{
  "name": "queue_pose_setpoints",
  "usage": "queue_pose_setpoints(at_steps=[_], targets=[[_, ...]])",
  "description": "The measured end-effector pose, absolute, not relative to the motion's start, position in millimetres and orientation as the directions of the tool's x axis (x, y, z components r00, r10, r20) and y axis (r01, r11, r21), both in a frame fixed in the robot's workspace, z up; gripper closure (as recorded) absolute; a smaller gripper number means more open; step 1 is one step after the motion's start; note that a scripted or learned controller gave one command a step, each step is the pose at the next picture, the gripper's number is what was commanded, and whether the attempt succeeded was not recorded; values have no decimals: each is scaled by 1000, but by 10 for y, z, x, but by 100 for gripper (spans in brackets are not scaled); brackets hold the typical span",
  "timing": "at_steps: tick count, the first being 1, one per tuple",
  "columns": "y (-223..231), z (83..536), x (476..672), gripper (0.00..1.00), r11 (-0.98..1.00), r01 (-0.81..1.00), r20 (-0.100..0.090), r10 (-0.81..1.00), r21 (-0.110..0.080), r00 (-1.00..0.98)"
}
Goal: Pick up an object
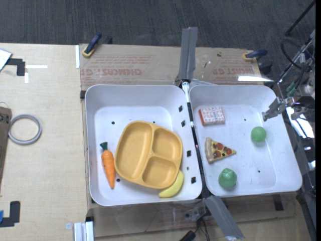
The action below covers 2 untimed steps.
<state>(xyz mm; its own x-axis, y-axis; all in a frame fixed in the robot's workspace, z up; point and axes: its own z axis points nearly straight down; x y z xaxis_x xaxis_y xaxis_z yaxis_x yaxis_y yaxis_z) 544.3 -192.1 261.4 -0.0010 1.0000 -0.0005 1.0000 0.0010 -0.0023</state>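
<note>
Two white bins sit side by side. In the left bin [95, 109] lies a yellow divided plate [150, 154], with an orange carrot [108, 167] along its left side and a yellow banana [173, 186] at its lower right edge. The right bin [271, 177] holds a small red-and-white box [211, 115] at the back left and a pizza slice [218, 150] below it. A pale green ball [258, 134] lies to the right, and a darker green round fruit [227, 178] sits near the front.
A roll of tape [23, 129] lies on the wooden bench at far left. Blue clamps [92, 44] [256, 54] hold cardboard behind the bins. A grey bar [188, 54] rises between the bins. Cables and metal fittings [296, 99] crowd the right bin's right rim.
</note>
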Motion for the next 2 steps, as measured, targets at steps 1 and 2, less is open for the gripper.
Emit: queue_pose_setpoints(at_steps=[1, 2], targets=[[-2144, 1023, 5326, 0, 22, 1000, 9, 1000, -2, -22], [-2163, 1114, 5326, 100, 18, 1000, 4, 1000, -1, -18]])
